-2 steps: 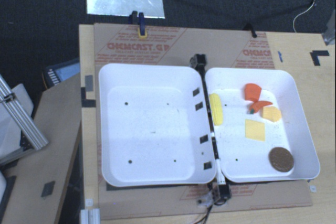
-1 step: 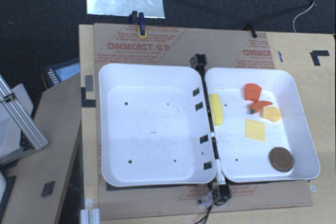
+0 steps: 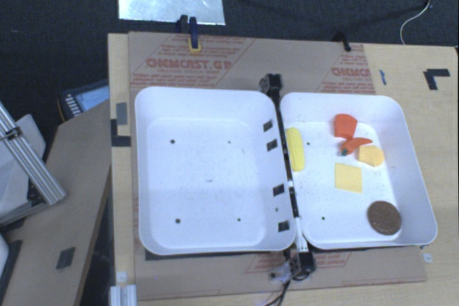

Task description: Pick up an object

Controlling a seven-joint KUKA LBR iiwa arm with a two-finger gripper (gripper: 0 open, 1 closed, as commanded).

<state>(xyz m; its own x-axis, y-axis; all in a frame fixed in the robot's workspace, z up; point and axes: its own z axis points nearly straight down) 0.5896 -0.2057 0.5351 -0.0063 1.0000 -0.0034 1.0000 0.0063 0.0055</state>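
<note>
A lab rig here: two white bins point(image 3: 208, 175) clamped on a board-topped surface point(image 3: 237, 57), cables point(image 3: 423, 3) trailing, aluminium framing point(image 3: 29, 161) alongside.

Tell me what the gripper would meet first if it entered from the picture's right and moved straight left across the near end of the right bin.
Probably the right bin, at its outer wall, if it travels low. Above that wall, the brown disc likely comes first. Height is unclear here.

We see a wooden bench point(image 3: 401, 61) topped by a brown board point(image 3: 237, 61) printed with red lettering. On that board we find two shallow white bins side by side, the left bin point(image 3: 154, 226) and the right bin point(image 3: 412, 175), their inner edges touching along the middle.
</note>
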